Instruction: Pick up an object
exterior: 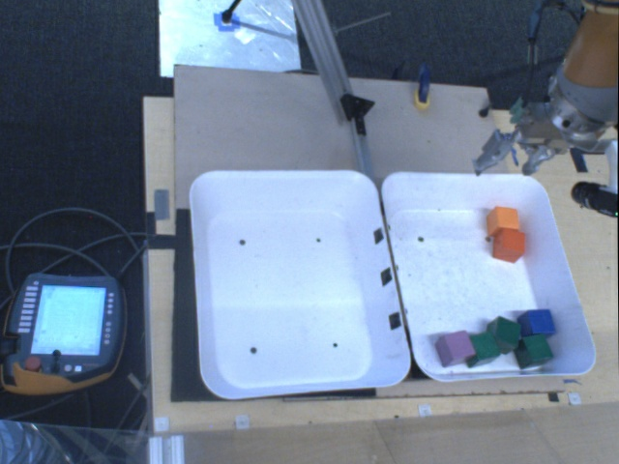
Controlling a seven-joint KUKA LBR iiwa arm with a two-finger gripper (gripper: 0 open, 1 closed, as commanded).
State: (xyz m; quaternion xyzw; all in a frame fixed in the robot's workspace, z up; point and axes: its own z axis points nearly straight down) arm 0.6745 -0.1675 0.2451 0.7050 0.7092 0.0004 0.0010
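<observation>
My gripper [511, 155] hangs above the far rim of the right bin [455, 187], fingers spread open with nothing between them. In that bin an orange block [502, 220] touches a darker orange-red block [509, 246] near the far right side, below and in front of the gripper. At the near right corner a purple block [453, 347], two green blocks [502, 334] [533, 353] and a blue block [537, 322] lie clustered together.
The left bin [218, 201] sits beside the right one, joined by black clips. A slanted metal pole [324, 42] crosses the back of the bench. A teach pendant [63, 332] with cables lies on the floor at left.
</observation>
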